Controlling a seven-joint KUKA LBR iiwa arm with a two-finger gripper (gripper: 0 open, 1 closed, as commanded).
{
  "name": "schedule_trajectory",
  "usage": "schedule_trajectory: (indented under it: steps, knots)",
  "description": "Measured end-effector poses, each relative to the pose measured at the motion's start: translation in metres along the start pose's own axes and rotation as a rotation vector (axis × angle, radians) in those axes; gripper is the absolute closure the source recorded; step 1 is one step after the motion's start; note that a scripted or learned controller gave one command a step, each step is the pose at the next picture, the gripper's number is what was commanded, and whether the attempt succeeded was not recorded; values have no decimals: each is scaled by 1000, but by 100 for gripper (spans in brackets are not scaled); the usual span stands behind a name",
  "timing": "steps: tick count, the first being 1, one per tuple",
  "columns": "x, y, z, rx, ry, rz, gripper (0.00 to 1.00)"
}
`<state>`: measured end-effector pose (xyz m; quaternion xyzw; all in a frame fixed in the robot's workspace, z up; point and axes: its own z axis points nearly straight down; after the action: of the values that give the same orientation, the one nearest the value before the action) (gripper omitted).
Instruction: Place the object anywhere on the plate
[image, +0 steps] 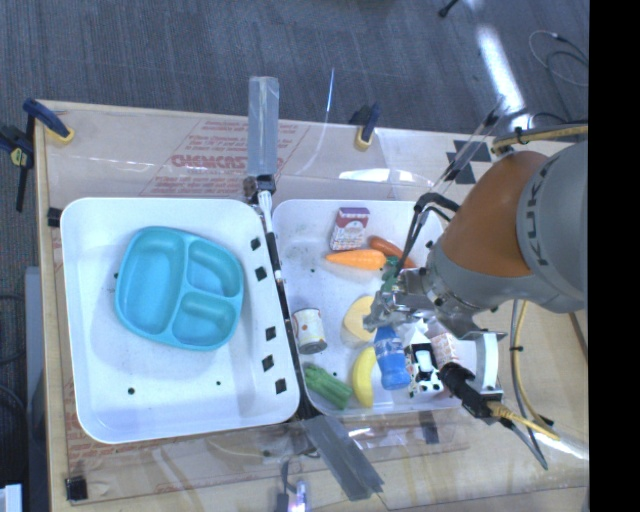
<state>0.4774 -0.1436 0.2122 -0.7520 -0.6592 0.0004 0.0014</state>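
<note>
Gripper (385, 305) sits low in the right bin (300, 225), over the yellow lemon-like piece (355, 320) and just above the blue bottle (392, 365); which one is the target is unclear, and its grip state can't be told under the wrist clutter. Carrot (355, 260), small carton (348, 228), can (309, 330), banana (362, 378), green vegetable (327, 385) crowd nearby. Blue plate (180, 287) waits in the left bin (90, 400), well apart. Arm (520, 230) hides the bin's right side.

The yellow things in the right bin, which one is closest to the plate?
The banana, lying at the bin's bottom edge beside the green vegetable. The other yellow piece sits higher, nearer the gripper, farther from the blue plate.
</note>
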Motion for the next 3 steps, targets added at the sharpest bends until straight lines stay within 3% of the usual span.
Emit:
schedule_trajectory:
  steps: [1, 2, 3]
  knots:
    - [75, -10, 17, 0, -1, -50, 100]
    - [150, 55, 22, 3, -1, 95, 100]
    - [233, 75, 22, 3, -2, -41, 100]
